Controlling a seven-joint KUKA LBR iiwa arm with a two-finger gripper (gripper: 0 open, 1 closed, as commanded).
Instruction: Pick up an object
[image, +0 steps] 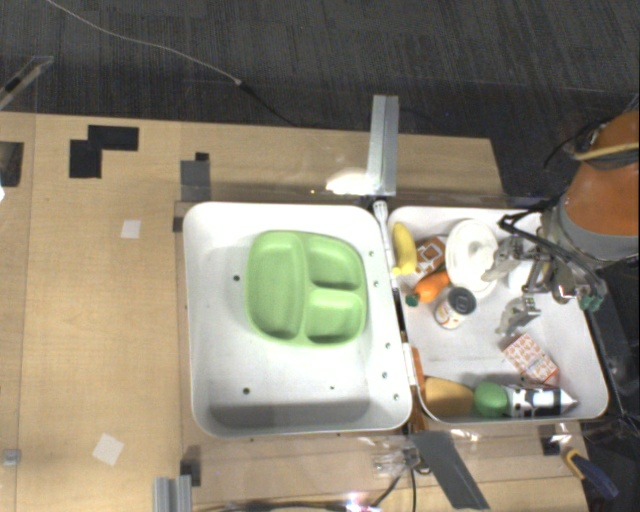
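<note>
So the pickable stuff is all piled in the right-hand shallow white bin (596, 352). Along its left wall there's a yellow plastic banana (403, 248), and right beside that a small brown-and-white packet (431, 254). Below those sits a little orange round thing (430, 288), touching a small pale jar with a dark lid (456, 305). A white round cup-like object (470, 250) sits near the top middle.

Down along the near wall: a tan-brown lump (448, 397) in the corner, a green ball (490, 399) just beside it, then a black-and-white tube (541, 402) lying on its side. A flat red-and-white patterned packet (528, 358) lies a bit above that tube.

The metal two-finger gripper (510, 292) hangs over the right-middle of this bin, just right of the white cup thing and the jar, above the patterned packet. Honestly can't tell if it's open or closed from this angle, and I don't see anything held in it. The grey arm with the orange band (603, 190) comes in from the right.

The left white bin (215, 400) holds a light green divided plastic plate (305, 285), and both bins sit on a tan wooden bench (90, 330).
</note>
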